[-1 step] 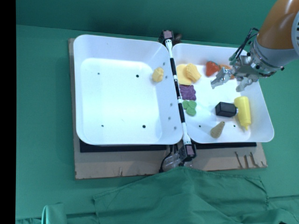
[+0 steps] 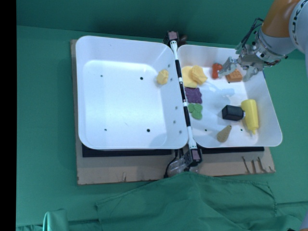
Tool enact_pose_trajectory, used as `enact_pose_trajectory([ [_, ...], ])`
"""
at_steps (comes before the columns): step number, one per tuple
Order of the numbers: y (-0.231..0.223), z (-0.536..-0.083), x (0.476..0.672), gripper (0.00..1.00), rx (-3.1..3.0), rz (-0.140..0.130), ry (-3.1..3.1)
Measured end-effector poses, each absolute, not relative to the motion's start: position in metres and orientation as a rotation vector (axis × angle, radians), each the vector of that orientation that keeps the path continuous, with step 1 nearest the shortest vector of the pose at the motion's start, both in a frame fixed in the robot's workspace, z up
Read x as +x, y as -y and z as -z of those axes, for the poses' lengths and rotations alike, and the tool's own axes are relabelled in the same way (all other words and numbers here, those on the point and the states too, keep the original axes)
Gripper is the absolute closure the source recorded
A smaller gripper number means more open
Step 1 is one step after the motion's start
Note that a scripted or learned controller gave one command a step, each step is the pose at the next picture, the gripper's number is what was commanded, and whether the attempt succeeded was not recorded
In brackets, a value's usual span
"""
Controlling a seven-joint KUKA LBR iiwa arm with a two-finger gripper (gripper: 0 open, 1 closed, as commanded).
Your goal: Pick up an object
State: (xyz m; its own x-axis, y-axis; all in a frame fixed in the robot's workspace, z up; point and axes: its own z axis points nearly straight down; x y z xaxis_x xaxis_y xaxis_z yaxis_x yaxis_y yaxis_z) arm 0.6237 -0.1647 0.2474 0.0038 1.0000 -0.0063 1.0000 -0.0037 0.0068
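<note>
So my pincer [image 2: 239, 70] is hanging over the far end of the right bin [image 2: 269, 124], coming in from the right side with my grey arm and its orange band [image 2: 284, 11] up above it. The two fingers are spread apart, and an orange wedge-shaped piece [image 2: 235, 75] sits right between them, down on the bin floor as far as I can tell. I can't say I've got a grip on it; the fingers straddle it but they look splayed, not closed.

Just left of that is a small red piece [image 2: 217, 70], close to my left finger. Further left, by the divider, there's a yellow lumpy thing [image 2: 194, 75] that looks like two pieces overlapping. Below that, a purple bunch [image 2: 193, 95] and then a green leafy bit [image 2: 195, 110], all lined up along the bin's left wall.

Toward the near side of the same bin: a black block [image 2: 233, 112] touching a yellow bottle-shaped thing [image 2: 250, 114], and a tan pear-like piece [image 2: 224, 134] near the front edge.

The left bin [image 2: 91, 129] has a little yellow item [image 2: 163, 77] sitting by its right wall. Both bins sit on brown cardboard [image 2: 96, 177] on the green worktop [image 2: 43, 105], with a rumpled green cloth [image 2: 192, 201] bunched up in front.
</note>
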Motion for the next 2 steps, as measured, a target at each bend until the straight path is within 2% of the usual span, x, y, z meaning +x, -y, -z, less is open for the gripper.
enact_pose_trajectory([
  [1, 0.185, -0.199, 0.664, 0.00, 2.209, -0.014, -2.205],
  [2, 0.187, -0.214, 0.667, 1.00, 2.203, -0.018, -2.195],
])
